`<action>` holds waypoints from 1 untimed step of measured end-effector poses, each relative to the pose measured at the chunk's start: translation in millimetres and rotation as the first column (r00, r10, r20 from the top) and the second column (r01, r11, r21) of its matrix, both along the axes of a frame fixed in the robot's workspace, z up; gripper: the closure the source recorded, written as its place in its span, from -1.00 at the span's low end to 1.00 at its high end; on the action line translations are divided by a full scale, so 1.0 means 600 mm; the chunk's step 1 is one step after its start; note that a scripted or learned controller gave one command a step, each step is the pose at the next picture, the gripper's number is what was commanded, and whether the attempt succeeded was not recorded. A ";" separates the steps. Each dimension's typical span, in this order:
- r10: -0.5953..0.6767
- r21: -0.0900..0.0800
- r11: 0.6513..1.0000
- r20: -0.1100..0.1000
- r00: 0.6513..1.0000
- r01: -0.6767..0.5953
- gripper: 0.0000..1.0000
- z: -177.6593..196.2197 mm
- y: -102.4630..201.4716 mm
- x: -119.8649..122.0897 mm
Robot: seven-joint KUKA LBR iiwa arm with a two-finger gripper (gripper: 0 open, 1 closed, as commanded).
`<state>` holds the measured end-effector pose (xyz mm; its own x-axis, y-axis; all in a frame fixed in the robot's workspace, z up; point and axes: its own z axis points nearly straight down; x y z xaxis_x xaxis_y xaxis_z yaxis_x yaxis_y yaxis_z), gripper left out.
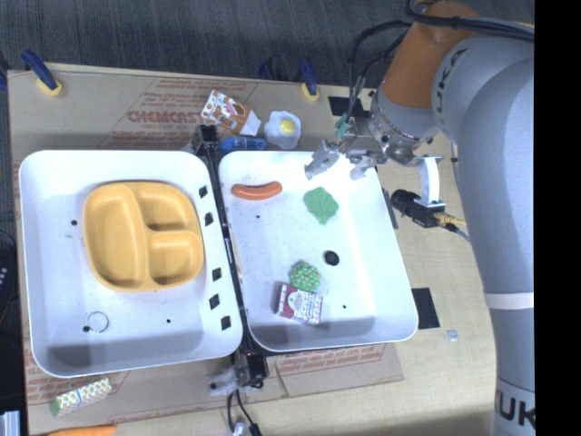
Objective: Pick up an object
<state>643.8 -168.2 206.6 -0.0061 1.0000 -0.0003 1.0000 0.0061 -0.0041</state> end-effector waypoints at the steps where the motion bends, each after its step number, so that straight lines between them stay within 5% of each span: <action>1: 0.232 0.000 0.973 0.004 0.973 -0.232 -1.00 -0.190 -0.038 -0.036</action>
<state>622.5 -191.0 92.5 -0.2380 0.9713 -0.0002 0.9713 0.2380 -0.0004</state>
